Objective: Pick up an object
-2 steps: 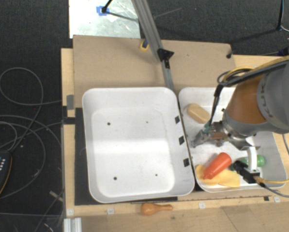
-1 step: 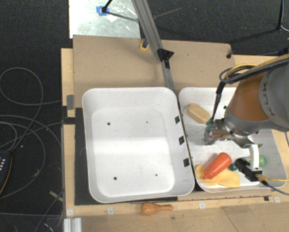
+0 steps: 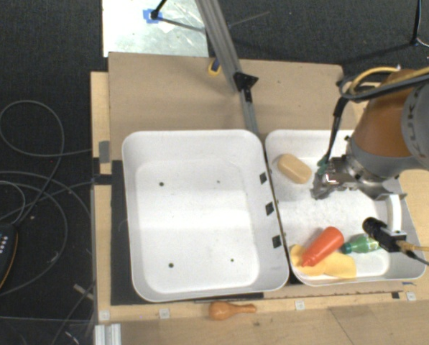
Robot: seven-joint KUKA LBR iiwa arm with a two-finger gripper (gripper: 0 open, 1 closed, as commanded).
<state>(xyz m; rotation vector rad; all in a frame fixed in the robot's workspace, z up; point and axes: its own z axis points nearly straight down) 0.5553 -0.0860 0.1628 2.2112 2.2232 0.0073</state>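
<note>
Tan block (image 3: 294,169) – a rounded, bread-coloured lump – lies in the right bin (image 3: 294,210) as the camera sees it, up in the far corner next to the edge shared with the left bin (image 3: 200,214). It's lying flat with bare white floor all around it.

The gripper (image 3: 324,187) is over the same bin, just beside the block on its right and a touch nearer the camera. It's close to the block, but the block isn't in its grasp. I honestly can't tell from this angle whether the gripper is spread or closed – it's a dark metal clump seen from above. The arm (image 3: 386,135) comes in from the right, with the orange band sitting over the bin's far right side.

The rest of the stuff is bunched along the near wall of the right bin, well apart from the block. An orange cone-shaped thing (image 3: 322,246) lies tilted, its fat end resting on a flat yellow piece (image 3: 340,267). A small green thing (image 3: 359,246) lies just to the right of the cone, close enough that they may be touching.

Outside the bins, a little wooden pear-shaped thing (image 3: 232,309) lies on its side on the near strip of the bench (image 3: 171,92), below the left bin's front corner.
</note>
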